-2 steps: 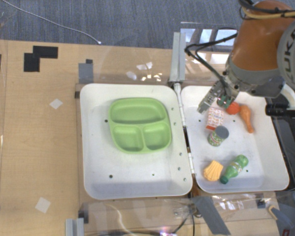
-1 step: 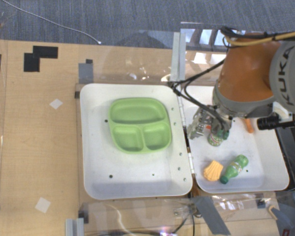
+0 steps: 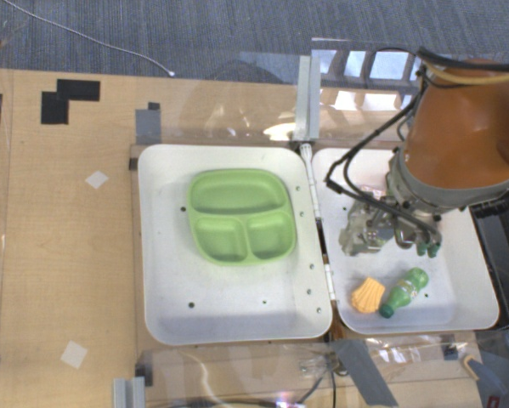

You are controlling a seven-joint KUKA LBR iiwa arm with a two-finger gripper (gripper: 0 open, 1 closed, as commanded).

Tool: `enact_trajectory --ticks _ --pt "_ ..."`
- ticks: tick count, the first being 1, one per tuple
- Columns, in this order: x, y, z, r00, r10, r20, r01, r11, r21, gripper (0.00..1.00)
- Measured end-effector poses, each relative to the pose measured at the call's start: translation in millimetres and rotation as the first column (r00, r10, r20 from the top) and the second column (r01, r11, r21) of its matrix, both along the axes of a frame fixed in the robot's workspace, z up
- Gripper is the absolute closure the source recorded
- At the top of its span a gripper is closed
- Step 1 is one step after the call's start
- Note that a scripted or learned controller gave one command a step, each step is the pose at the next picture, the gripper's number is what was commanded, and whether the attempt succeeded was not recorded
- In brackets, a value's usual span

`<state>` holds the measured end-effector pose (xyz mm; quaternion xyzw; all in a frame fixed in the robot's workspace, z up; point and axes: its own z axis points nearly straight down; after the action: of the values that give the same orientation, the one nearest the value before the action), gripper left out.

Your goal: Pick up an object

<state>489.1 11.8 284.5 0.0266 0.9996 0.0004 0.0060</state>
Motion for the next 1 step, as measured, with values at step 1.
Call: enact_trajectory --ticks 1 --pt "-1.2 2.6 -77.1 0.905 0.425 -0.008 -0.425 0.905 -0.001 1.0"
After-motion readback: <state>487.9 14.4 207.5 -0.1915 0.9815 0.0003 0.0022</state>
